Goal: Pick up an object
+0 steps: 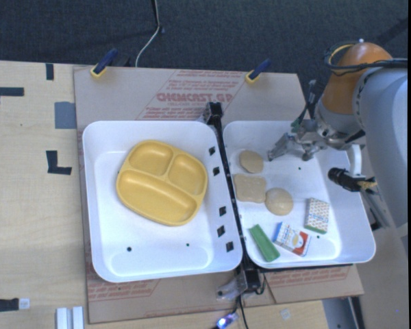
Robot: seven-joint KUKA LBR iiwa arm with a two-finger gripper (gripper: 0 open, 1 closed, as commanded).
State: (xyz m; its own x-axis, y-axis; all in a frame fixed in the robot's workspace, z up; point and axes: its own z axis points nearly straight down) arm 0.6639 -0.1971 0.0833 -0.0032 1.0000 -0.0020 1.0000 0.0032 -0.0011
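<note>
The gripper (290,147) is seen low over the right bin (342,252), near its upper edge, fingers spread and nothing pinched between them. No object has been lifted yet. The nearest candidate is the round tan piece (251,161), just beside the fingertips toward the divider; the square tan piece (250,188) and the second round piece (279,201) lie below it, touching each other. The green block (264,242), small carton (290,238) and patterned box (318,215) sit nearer the front. The yellow tray (163,181) fills the left bin (103,252). A centred descent over the isolated round piece is advised, the fingers closed only once it is straddled, so neighbours are not nudged.
</note>
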